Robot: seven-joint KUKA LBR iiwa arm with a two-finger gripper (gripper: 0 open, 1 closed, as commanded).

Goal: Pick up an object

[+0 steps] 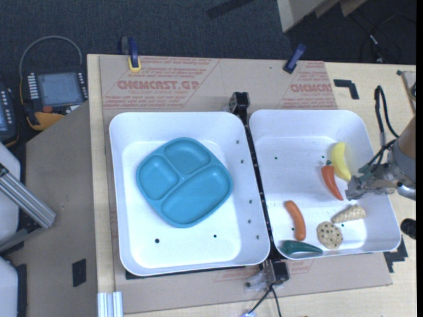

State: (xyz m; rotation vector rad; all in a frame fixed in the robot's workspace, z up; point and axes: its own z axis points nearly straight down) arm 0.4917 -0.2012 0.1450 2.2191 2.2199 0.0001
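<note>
Plastic toy food is lying in the right bin (310, 121), and every place below is being given relative to that bin. Nearest the camera, a teal pod (301, 247) is resting against the front wall, with a cookie (328, 234) and a cone (348, 214) just behind it. A sausage (296, 219) is lying left of the cookie. Farther back, a chilli (332, 181) and a banana (340, 160) are lying side by side near the right wall. The gripper (360, 185) is hanging low, just right of the chilli; its opening cannot be judged, and nothing is showing in its hold.

The chilli is probably light, stiff and smooth, so likely to slip. Gripping across its thick middle is looking safest, since the tapered ends would squirt free.
</note>
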